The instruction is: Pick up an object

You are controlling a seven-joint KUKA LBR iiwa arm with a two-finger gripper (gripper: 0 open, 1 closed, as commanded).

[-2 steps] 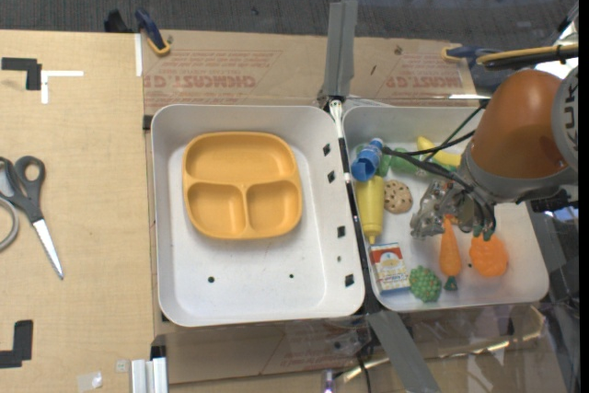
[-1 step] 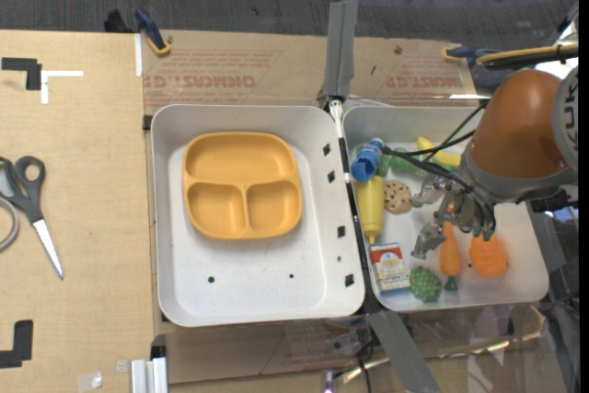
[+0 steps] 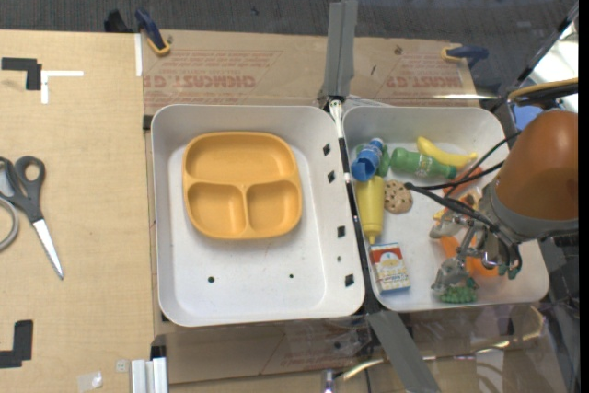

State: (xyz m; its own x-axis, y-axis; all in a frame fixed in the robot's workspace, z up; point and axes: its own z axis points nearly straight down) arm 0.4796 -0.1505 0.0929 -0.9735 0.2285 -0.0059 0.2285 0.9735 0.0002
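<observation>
so the arm (image 3: 543, 170) is down in the right bin (image 3: 414, 117), with the end effector (image 3: 469, 258) low in the front right corner among a little pile of stuff. honestly can't tell whether it's released or clenched, there's cabling and metal bits in the way, and nothing is clearly sitting between its tips.

the likely target is whatever's right under it: an orange thing (image 3: 480, 266) and a green leafy-looking piece (image 3: 457, 292) touching the front wall of the bin. my guess is toy carrots or similar play food, so light, hard plastic, a bit slick, not fragile. i'd grab across the narrow body of the orange bit rather than the floppy green end, which looks like it would just squish or slip out.

other options in the same bin look easier tbh: the small red and white box (image 3: 390, 268) lies flat near the divider, stiff with straight sides. the yellow bottle (image 3: 371, 205) and the banana (image 3: 440, 154) are rounded and could roll. the cookie (image 3: 397, 195) is thin and flat, hard to get under.

the left bin (image 3: 239, 304) holds 1 yellow divided plate (image 3: 243, 184), wide and shallow, awkward unless you pinch the rim.
</observation>
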